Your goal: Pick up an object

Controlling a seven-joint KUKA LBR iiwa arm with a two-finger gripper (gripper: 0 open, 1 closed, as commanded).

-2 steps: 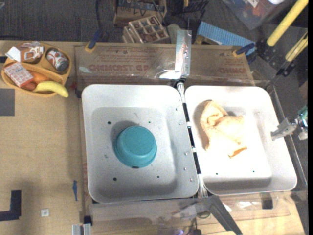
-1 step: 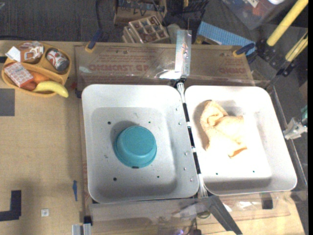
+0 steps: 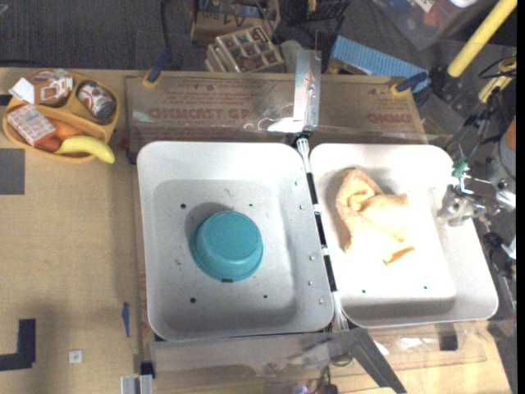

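bench (image 3: 66,245), two white bins. left bin (image 3: 164,302): teal bowl (image 3: 228,245), upturned, rigid, slick; awkward to pinch. right bin (image 3: 467,294): tan cloth (image 3: 367,206), soft, light; pinch a raised fold. hand (image 3: 461,203) at right rim, state indiscernible.

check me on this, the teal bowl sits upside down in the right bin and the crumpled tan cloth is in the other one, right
Not quite: the bins are swapped. The camera view shows the teal bowl upside down in the left bin, and the crumpled tan cloth in the right bin, with a small orange piece beside it.
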